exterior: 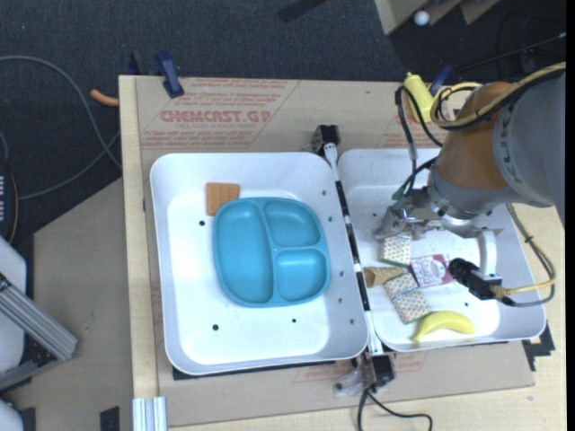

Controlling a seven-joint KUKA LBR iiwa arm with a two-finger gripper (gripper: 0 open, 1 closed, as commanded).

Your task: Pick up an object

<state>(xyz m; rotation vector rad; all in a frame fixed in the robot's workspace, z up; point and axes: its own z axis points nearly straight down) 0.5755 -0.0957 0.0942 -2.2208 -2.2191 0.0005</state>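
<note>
Plywood bench (260,106) carries two white bins side by side, with dark carpet (225,21) beyond its far edge and a black cable (54,115) looping over the floor at far left; an aluminium rail (31,317) lies at near left.

Near edge of the right bin (503,330): a yellow banana (444,325) lies on its side, close to the near wall; just beyond it, a patterned packet (411,305) and a tan wedge (386,277) sit toward the bin's left wall; a pink-and-white packet (429,270) lies just right of these, and a second patterned packet (396,249) lies just beyond them; a black part with a white bracket (474,275), belonging to the arm assembly, hangs over the bin to the right of the pink packet.

Left bin (180,277): a blue divided plate (269,250) rests near the centre, three compartments facing up; a tan square (222,196) lies just beyond the plate's far-left rim, touching or nearly touching it.

Gripper (402,220) sits low over the far-left part of the right bin, directly beyond the second patterned packet; whether the fingers are apart or together cannot be told, and nothing is visibly between them; the orange band (467,155) and grey arm (535,142) rise from it toward far right; yellow and black cables (422,106) run along the arm's far side.
</note>
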